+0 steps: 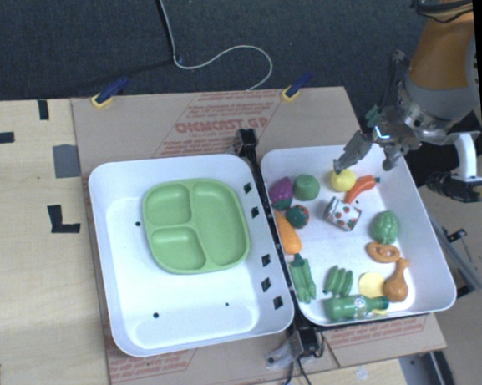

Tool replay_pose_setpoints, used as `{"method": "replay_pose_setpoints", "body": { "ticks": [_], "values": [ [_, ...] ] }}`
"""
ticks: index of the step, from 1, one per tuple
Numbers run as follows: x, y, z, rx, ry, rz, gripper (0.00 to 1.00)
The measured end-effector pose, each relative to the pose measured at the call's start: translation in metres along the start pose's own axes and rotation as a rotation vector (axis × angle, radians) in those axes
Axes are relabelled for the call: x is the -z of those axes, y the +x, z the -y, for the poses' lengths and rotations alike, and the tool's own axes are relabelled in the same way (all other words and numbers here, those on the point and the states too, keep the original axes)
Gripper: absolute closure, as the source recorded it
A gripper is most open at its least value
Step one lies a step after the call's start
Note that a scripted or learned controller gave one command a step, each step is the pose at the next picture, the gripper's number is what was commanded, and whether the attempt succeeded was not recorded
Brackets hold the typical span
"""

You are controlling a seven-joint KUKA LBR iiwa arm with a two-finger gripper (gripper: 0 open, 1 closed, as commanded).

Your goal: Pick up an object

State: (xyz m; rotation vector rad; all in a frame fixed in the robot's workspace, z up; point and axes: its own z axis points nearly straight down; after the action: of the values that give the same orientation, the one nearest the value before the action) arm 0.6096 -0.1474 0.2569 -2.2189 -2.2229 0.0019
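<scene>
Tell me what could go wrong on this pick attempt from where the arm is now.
The end effector sits at the right white bin's far edge, beside the small yellow toy. The orange-red pepper-shaped toy touches that yellow piece, so closing may nudge both or catch neither. A finger could also clip the bin's rim.

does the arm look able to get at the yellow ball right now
Probably yes. The gripper hangs just above the yellow ball near the right bin's far edge, with open space over it; the orange carrot lies close beside.
</scene>
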Motion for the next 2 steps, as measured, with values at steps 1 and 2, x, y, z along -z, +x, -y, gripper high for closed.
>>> {"method": "replay_pose_setpoints", "body": {
  "ticks": [1,2],
  "values": [
    [0.1775,0.0350,0.0671,0.003,-0.016,0.001,0.00],
    [0.1772,0.0339,0.0654,0.001,-0.001,0.001,1.00]
  ]
}}
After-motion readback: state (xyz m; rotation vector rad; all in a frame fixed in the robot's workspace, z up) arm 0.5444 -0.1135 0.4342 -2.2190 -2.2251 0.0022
